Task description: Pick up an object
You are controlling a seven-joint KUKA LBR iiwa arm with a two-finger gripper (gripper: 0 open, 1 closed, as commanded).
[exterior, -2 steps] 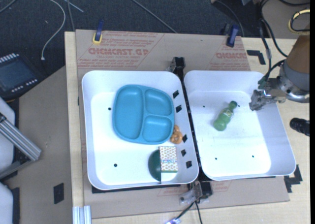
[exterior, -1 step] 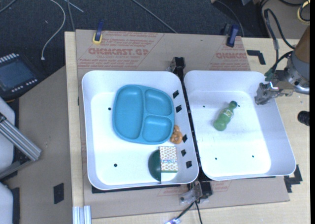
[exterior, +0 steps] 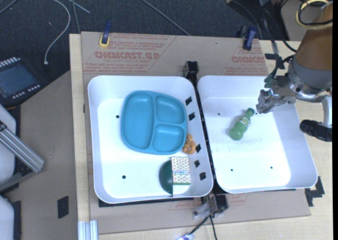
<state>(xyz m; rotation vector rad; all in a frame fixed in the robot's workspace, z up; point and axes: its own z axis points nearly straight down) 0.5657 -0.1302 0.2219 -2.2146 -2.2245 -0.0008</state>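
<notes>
A small green bottle (exterior: pixel 240 124) lies tilted on the floor of the right bin (exterior: pixel 274 178), its cap pointing up and right. My gripper (exterior: pixel 262 106) hangs just beyond the bottle's cap end, up and to the right of it, over the same bin. Nothing shows between its tips. In the left bin (exterior: pixel 103 144) lie a blue divided plate (exterior: pixel 153 122), a small patterned box (exterior: pixel 180 170) resting on a dark green round object (exterior: pixel 166 176), and a small orange item (exterior: pixel 189 144) by the plate's right rim.
The bins stand side by side on a cardboard sheet held by blue clamps (exterior: pixel 106 39) at the back. A black divider (exterior: pixel 196 123) runs between the bins. Cables trail over the dark floor behind the bench.
</notes>
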